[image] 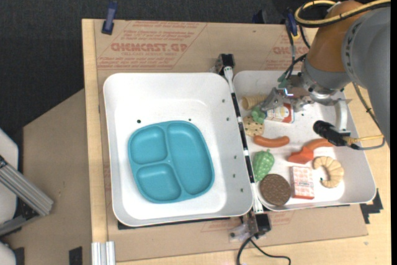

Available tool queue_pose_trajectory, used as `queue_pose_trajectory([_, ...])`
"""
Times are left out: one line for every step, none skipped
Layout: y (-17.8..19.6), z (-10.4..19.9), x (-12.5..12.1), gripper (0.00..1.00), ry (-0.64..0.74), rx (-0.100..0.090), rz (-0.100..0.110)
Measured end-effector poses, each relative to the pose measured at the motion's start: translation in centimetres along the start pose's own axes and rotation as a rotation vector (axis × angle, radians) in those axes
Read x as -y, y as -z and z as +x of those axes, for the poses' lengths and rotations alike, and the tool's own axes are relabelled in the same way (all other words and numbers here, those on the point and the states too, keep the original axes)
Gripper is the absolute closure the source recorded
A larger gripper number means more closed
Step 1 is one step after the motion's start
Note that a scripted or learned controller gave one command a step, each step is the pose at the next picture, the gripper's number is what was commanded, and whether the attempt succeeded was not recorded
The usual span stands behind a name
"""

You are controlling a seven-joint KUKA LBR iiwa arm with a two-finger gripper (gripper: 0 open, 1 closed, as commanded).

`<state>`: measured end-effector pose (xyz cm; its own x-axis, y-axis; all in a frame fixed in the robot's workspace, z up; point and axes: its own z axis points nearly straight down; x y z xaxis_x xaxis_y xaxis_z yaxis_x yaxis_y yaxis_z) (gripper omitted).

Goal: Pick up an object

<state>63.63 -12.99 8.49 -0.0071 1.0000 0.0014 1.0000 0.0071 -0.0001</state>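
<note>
Gripper point(273, 100) low in right bin point(360, 186), apparently over a red-white packet point(285, 113), grip state unclear

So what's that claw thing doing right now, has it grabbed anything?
Gripper: low over the right bin's toys; open, shut or holding something cannot be told.

Bright, even overhead light; soft shadows; mild glare on white bins point(164, 87)
</note>
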Motion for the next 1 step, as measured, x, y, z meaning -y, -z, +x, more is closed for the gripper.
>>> queue_pose_trajectory([10.67, 6.89, 2.80, 1.00, 0.000, 0.000, -0.009])
